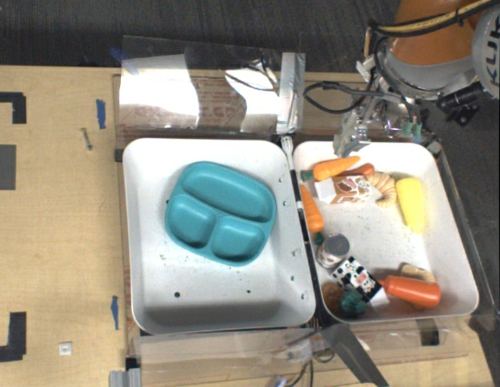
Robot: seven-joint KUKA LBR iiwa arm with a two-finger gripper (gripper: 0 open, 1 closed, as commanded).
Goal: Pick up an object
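Note:
My gripper (354, 138) hangs over the far left corner of the right bin (452, 240), just above an orange carrot (337, 168). Nothing shows in its grasp. Below the carrot lie a brown and white packet (352, 188), a beige ridged piece (385, 188) and a yellow corn-like piece (410, 203). A second carrot (312, 210) rests along the bin's left wall. Nearer the front sit a grey round can (336, 247), a black and white checkered item (356, 277), a green piece (352, 301) and an orange-red cylinder (412, 292).
The left bin (145, 272) holds a teal divided tray (221, 212). A clear plastic sheet (202, 95) stands behind the left bin. Cables (335, 97) trail from the arm's wrist over the far rim of the right bin.

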